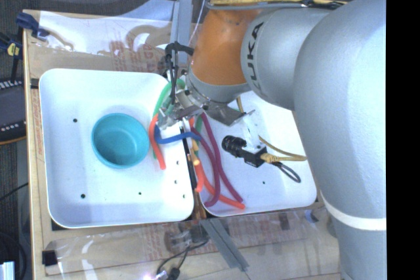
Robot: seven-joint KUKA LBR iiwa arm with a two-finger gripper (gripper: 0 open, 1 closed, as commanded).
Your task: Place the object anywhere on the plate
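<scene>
The blue plate [120, 140] sits in the left bin [65, 193]. The gripper [174, 116] hangs over the bins' shared edge. Its grip state cannot be determined.

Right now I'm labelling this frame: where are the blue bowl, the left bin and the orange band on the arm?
blue bowl [120, 140]: camera view, its inside bottom.
left bin [72, 200]: camera view, bare white floor.
orange band [220, 46]: camera view, its middle.

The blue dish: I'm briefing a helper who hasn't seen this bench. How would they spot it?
Find the white bin on the view's left side. The blue dish sits on its floor, left of the coloured cables. It is round, turquoise and hollow.
</scene>
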